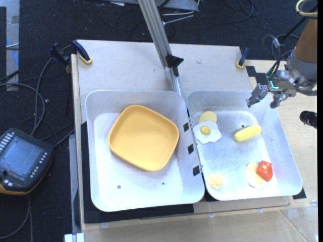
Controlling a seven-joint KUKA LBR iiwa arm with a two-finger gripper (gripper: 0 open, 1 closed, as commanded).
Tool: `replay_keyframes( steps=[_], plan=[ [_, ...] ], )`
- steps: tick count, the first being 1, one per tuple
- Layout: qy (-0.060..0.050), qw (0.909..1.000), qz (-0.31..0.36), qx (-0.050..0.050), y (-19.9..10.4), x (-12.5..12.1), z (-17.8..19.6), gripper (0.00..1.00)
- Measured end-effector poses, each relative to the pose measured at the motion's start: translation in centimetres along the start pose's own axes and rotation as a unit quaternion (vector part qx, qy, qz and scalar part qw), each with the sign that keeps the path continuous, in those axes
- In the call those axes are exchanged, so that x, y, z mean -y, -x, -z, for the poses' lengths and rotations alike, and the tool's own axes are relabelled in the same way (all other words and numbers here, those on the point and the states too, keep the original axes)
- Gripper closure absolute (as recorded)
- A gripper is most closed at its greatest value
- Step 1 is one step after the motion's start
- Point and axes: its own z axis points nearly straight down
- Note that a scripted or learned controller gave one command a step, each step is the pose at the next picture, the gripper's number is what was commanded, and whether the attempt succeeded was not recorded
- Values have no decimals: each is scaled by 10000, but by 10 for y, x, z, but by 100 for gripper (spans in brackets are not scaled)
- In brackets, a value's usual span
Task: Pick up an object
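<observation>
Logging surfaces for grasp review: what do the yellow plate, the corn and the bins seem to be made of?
Plate: likely moulded plastic, matte to satin; even yellow colour, soft rounded rim, faint sheen. Corn: probably toy plastic, smooth; uniform yellow with a pale highlight, though too small to be sure. Bins: look like thin white plastic or coated sheet, dull finish, speckled with scuffs on the floor.

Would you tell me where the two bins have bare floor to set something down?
Left bin: bare along the front, below the yellow plate. Right bin: a bare middle patch between fried egg, corn and tomato. Its back and front-right are crowded.
</observation>
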Motion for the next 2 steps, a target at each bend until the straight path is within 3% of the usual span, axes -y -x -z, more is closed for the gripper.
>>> replay_keyframes(
  steps=[1, 2],
  plan=[
    [0, 10000, 0, 0, 0, 0, 0, 0],
    [-18, 10000, 2, -4, -6, 0, -44, 0]
  ],
)
